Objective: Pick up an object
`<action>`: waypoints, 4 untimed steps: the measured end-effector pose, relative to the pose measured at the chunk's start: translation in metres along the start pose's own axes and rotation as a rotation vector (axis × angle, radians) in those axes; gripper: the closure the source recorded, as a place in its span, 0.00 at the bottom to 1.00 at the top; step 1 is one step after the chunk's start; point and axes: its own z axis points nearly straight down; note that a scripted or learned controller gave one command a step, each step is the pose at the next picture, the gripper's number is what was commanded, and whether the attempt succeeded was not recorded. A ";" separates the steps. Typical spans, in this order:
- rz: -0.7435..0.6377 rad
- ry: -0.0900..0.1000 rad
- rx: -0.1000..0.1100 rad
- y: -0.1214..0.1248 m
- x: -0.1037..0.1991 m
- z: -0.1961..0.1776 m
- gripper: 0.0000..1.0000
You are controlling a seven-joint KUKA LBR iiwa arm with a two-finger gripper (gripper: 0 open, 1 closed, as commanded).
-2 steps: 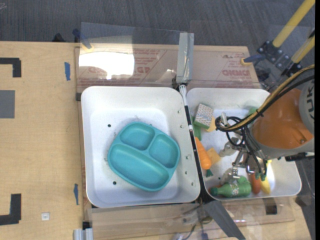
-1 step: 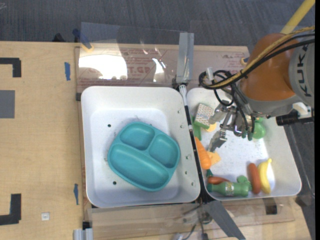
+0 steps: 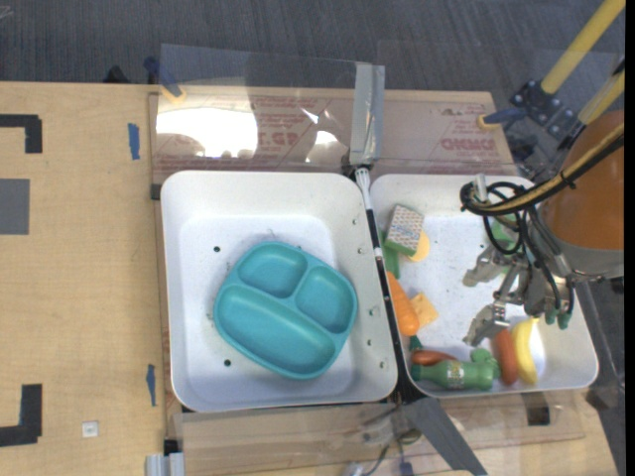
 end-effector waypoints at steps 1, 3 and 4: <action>0.277 0.002 0.000 0.012 -0.055 0.048 0.00; 0.561 -0.007 -0.004 -0.002 -0.047 0.123 0.00; 0.608 -0.005 -0.006 0.060 -0.119 0.023 0.00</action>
